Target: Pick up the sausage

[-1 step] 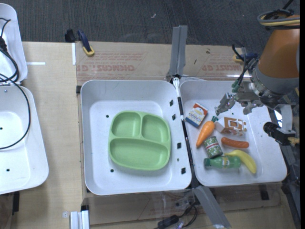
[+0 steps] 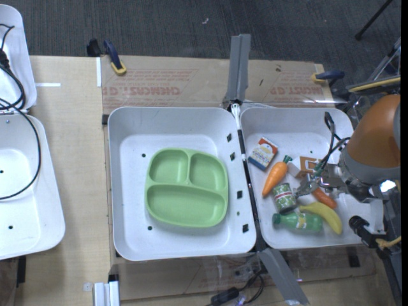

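Note:
The sausage (image 2: 324,199) is a short red-orange piece in the right bin (image 2: 290,130), lying just above the banana (image 2: 326,216). My gripper (image 2: 308,185) hangs low over the bin's middle right, directly up and to the left of the sausage, between it and the can (image 2: 285,197). The wrist and arm (image 2: 376,142) come in from the right and cover the sausage's right end. Nothing visible is lifted off the bin floor.
The right bin also holds a carrot (image 2: 275,176), a small box (image 2: 263,153), a green bottle (image 2: 298,222) and an orange-brown card (image 2: 310,165). A green divided plate (image 2: 187,189) lies in the left bin (image 2: 124,171). The items crowd closely around the gripper.

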`<state>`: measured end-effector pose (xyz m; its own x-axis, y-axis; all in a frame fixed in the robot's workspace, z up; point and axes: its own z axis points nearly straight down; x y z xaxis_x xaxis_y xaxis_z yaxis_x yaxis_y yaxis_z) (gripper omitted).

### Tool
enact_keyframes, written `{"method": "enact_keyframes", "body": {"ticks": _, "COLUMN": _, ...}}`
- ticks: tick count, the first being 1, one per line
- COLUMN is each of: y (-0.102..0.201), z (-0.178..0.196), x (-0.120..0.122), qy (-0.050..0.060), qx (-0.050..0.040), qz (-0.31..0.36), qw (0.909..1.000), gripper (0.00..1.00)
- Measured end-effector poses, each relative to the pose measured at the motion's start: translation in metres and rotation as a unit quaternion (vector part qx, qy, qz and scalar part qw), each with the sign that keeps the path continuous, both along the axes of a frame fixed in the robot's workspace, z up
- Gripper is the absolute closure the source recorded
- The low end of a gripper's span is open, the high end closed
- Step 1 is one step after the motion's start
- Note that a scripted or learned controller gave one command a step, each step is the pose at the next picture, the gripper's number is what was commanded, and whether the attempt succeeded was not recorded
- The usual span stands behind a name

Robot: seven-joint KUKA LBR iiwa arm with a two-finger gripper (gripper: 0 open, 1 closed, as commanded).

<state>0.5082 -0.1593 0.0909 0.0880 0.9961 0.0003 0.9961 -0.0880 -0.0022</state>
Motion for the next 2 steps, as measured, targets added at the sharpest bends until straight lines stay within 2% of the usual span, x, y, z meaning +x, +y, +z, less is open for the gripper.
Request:
{"method": "enact_keyframes", "body": {"ticks": 1, "y": -0.001, "z": 0.009, "x": 0.0, "qy": 0.0, "qx": 0.0002, "qz": -0.002, "qw": 1.0, "gripper": 1.0}}
{"method": "enact_keyframes", "body": {"ticks": 2, "y": 0.05, "z": 0.097, "x": 0.048, "qy": 0.0, "qx": -0.0007, "qz": 0.018, "qw": 0.9998, "gripper": 1.0}}
